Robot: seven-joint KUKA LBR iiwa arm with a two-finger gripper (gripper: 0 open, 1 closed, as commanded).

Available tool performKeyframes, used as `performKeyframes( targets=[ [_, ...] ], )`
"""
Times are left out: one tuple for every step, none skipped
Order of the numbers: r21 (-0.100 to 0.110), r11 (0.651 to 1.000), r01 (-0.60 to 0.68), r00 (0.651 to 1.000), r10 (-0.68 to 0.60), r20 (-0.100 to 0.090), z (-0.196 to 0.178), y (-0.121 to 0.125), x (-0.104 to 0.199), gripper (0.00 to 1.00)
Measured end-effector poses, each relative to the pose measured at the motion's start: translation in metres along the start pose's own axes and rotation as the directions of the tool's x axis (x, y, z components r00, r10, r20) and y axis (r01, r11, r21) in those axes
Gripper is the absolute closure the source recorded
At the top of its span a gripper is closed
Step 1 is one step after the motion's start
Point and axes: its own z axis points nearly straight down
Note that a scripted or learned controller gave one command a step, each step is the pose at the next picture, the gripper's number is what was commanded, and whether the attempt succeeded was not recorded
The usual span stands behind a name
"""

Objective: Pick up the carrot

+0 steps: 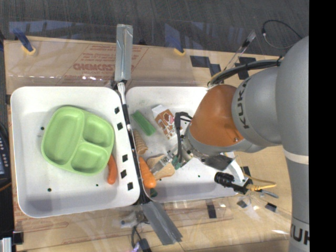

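Observation:
The carrot (147, 174) is a short orange tapered piece in the right bin (210, 190). It lies against the divider near the bin's front left corner. My gripper (176, 159) hangs low over the middle of the right bin, under the orange wrist band. It is just right of the carrot, above a tan bread-like piece (163, 169), and looks apart from the carrot. The wrist hides much of the gripper.
The right bin also holds a green stick (143, 123), a printed packet (165, 121) and a brown wafer-like piece (139, 142). In the left bin (31, 193) are a green divided plate (79, 139) and a slim red-orange piece (111, 170) by the divider.

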Motion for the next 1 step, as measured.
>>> performKeyframes(
  targets=[
    [-0.011,0.996,0.092,0.996,-0.091,0.010,-0.0013,-0.0067,0.0040,0.00]
  ],
)
